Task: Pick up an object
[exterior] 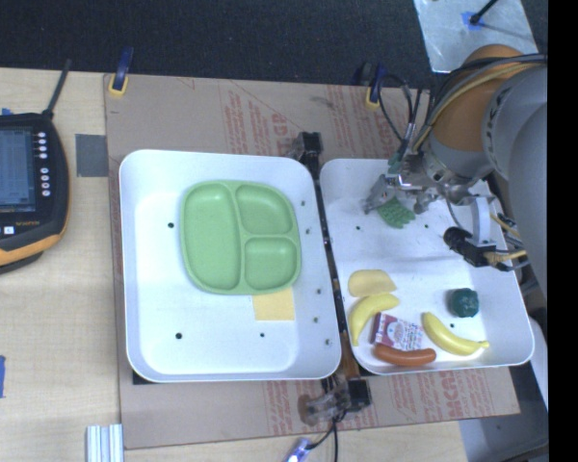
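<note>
My gripper (397,200) is over the far part of the right bin (424,258). It is open, its two grey fingers spread either side of a small green leafy piece (399,216) that lies on the bin floor just below them. Nothing is lifted. Along the near side of this bin lie a pale yellow piece (371,281), a banana (373,313), a red and white packet (397,333), a sausage (405,356), a second banana (453,336) and a dark green lump (464,302).
The left bin (154,287) holds a green divided plate (241,237) and a flat yellow slice (275,305). A control pendant (14,186) lies on the bench at far left. The arm's grey body and cables (482,162) overhang the right bin's far right corner.
</note>
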{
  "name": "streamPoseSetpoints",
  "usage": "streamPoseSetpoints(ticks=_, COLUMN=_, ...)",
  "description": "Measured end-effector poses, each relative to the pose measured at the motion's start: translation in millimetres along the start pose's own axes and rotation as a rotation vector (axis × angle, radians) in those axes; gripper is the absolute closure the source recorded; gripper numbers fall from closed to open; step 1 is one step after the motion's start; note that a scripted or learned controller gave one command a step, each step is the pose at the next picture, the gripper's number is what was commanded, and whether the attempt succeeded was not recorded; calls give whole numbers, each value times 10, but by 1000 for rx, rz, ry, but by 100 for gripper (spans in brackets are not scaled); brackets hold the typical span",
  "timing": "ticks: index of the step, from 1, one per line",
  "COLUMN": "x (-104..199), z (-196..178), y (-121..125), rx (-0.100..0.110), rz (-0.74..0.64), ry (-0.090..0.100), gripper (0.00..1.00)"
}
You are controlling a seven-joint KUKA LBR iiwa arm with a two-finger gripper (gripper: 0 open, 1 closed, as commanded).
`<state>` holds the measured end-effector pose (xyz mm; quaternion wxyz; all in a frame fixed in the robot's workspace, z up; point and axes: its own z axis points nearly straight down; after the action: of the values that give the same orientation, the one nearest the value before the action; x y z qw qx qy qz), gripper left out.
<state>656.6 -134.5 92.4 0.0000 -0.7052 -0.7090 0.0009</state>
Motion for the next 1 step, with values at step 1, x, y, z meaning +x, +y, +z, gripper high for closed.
streamPoseSetpoints(ticks=1, x=-5, z=-105, y=3, rx=0, rz=-2, ry=0, gripper=100)
